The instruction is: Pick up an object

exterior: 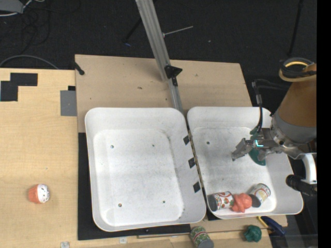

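My gripper point(243, 150) reaches in from the right over the middle of the right bin point(222, 123), its tip pointing left and down. A teal object point(257, 156) shows right against the gripper's body; I cannot tell whether it is held or lying beneath. Along the bin's front wall lie a red-and-white can point(221, 200), a red lumpy toy point(240, 203) and a second small can point(260, 194), all well in front of the gripper.
The left bin point(134, 169) adjoins the right one, joined by black clips. Outside the bins, a green object point(253, 233) and a can point(199, 236) lie at the bench's front edge. A red-and-white ball point(39, 194) rests far left. A metal rail point(158, 45) slants behind.
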Available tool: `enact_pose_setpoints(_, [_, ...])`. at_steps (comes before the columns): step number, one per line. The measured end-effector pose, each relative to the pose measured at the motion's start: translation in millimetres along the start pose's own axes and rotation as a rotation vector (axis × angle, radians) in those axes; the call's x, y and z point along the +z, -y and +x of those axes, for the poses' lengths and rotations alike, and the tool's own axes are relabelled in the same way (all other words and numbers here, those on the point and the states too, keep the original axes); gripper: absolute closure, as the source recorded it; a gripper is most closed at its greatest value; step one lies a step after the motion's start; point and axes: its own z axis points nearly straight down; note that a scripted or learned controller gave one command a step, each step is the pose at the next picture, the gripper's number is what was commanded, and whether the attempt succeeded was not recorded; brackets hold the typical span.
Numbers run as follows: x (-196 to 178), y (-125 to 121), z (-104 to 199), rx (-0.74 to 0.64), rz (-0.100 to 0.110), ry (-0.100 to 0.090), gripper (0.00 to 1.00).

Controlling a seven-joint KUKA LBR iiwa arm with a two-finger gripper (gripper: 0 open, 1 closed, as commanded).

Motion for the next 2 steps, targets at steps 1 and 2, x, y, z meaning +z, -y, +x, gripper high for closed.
enact_pose_setpoints(1, [-2, -1, -1, 0.003, -0.005, 0.001, 0.00])
enact_pose_setpoints(2, [60, 7, 4, 0.001, 0.002, -0.001, 0.00])
